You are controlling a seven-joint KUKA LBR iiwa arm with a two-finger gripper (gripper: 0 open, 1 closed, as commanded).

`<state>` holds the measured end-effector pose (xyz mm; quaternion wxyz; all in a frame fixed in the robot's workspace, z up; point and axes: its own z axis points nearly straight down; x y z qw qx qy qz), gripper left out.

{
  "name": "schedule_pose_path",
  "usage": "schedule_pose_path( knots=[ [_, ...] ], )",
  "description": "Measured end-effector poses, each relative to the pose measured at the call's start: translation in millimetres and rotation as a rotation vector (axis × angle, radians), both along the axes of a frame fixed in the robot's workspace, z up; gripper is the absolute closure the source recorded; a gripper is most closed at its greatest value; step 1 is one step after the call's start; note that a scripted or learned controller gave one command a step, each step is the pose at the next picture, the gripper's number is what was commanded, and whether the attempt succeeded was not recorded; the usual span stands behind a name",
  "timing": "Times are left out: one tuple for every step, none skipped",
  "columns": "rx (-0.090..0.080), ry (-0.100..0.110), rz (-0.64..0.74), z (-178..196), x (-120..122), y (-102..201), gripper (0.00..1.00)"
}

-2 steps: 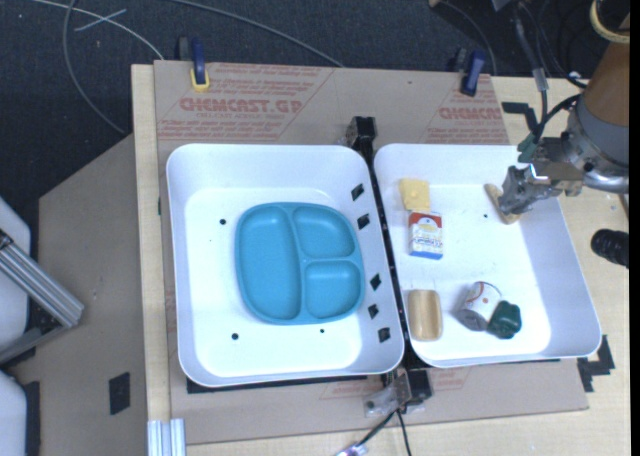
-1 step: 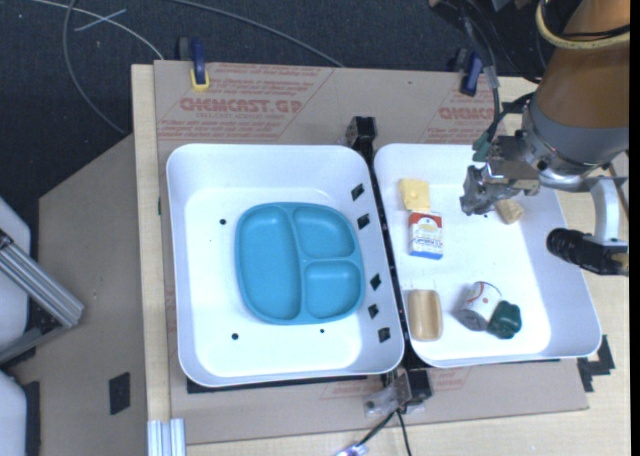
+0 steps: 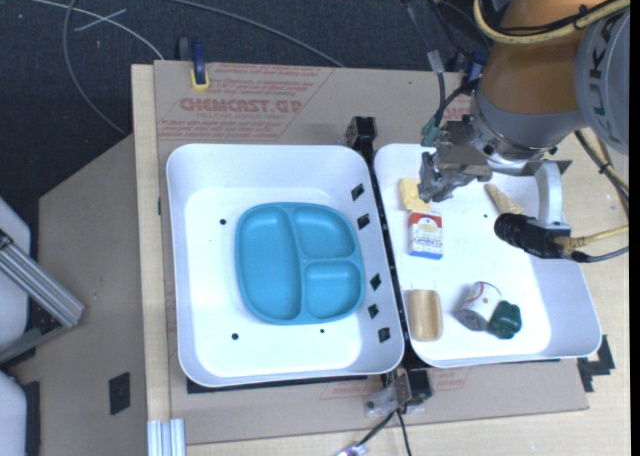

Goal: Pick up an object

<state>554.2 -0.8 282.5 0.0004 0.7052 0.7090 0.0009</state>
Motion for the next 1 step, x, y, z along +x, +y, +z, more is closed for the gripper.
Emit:
schedule_pose_path(
  knots=[
    [0.001, 0.003, 0.000, -20.3, 14.3, 57.7, 1.00]
  ],
)
